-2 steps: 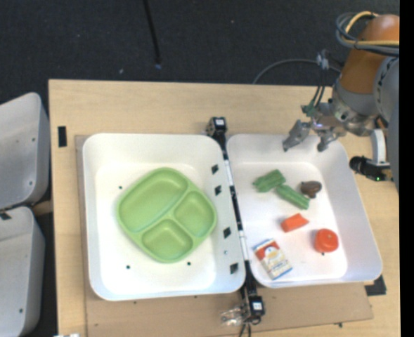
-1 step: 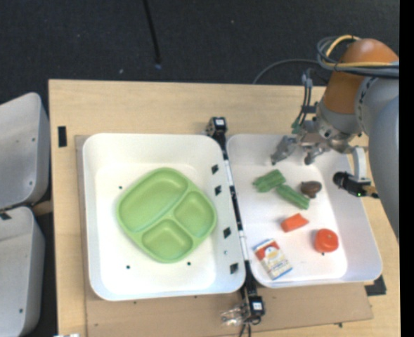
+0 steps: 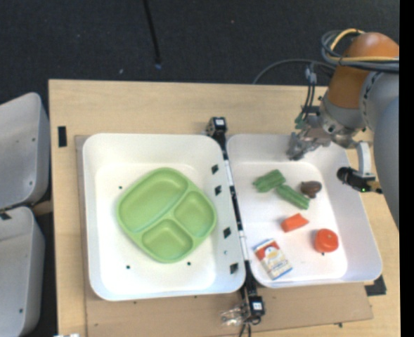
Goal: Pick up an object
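Observation:
The right bin [image 3: 347, 262] holds several small items: a green brush-like piece [image 3: 281, 187], a brown lump [image 3: 310, 187], an orange wedge [image 3: 294, 222], a round orange-red cap [image 3: 326, 241] and a small printed carton [image 3: 273, 258]. My gripper [image 3: 299, 148] hangs over the bin's far edge, up and right of the green piece and apart from every item. Nothing shows between its fingertips. The arm's orange band [image 3: 358, 65] rises behind it at the top right.
The left bin [image 3: 101, 258] carries a green divided plate [image 3: 166, 214]. A central divider with black clips [image 3: 229, 202] separates the bins. Cables [image 3: 284, 69] loop over the wooden bench behind the right bin. White chairs [image 3: 10, 174] stand at the far left.

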Controlling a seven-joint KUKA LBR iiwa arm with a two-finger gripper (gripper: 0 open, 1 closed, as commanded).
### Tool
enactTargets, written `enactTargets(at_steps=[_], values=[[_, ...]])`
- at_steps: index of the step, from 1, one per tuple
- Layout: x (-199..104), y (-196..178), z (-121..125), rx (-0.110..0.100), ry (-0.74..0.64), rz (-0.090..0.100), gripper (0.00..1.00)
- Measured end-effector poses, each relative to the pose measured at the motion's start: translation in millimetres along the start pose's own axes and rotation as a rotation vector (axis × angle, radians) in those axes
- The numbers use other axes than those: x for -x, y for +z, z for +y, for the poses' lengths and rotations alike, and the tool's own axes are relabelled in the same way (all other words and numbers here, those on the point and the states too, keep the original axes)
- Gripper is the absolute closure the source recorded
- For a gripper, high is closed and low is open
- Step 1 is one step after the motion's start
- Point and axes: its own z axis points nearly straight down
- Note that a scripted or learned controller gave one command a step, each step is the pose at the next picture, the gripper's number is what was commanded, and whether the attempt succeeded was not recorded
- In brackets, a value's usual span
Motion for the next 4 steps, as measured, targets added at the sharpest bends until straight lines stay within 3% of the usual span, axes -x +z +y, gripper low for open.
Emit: enactTargets(at_steps=[2,3,4], values=[[-1.0,-108.7,-1.0,0.001,0.003,0.003,1.0],[0.2,-126.6,-0.1,-0.001,0.001,0.004,1.0],[-45.3,-115.8,-15.0,-0.006,0.004,0.005,1.0]])
